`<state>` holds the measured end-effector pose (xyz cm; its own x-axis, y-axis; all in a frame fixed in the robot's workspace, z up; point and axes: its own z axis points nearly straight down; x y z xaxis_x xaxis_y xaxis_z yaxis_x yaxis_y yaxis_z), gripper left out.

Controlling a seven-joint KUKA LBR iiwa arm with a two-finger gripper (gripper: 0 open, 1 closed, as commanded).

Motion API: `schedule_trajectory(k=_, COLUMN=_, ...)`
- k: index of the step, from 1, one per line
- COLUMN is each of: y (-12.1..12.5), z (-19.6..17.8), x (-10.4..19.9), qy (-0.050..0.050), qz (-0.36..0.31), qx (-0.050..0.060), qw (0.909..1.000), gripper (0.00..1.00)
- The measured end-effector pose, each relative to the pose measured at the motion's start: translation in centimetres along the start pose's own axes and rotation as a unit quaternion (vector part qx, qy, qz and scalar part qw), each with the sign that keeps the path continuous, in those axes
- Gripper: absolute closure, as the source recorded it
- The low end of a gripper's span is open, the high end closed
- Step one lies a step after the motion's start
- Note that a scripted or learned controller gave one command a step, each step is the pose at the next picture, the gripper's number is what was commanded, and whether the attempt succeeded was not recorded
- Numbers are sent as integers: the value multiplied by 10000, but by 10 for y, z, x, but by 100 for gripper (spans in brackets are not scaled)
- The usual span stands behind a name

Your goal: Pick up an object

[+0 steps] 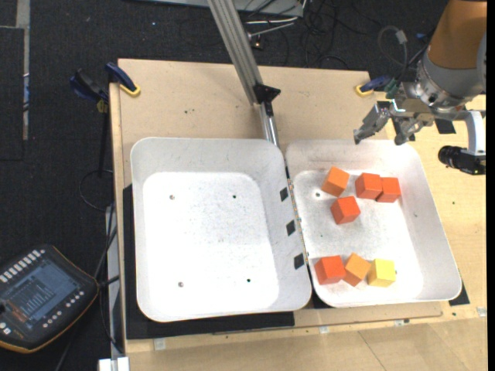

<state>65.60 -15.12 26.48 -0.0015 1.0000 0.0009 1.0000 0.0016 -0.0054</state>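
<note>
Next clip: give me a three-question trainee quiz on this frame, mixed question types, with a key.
1. True or false: the gripper is down among the blocks in the right bin.
2. How many blocks lie in the right bin?
A) five B) seven C) nine
3. Fill in: the one yellow block sits at the ______ end of the near row, beside two orange ones.

Key
1. False. It hangs above the bin's far edge, apart from every block.
2. B. Four in the far cluster, three in the near row.
3. Right. It is next to the light orange block, with the red-orange block at the left end.
</note>
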Motion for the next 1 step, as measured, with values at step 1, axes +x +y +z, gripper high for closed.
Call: schedule_trajectory(k=1, y=1, z=-3, x=0, qy=-8, qz=-8, qx=-24, qw=10000, gripper=0)
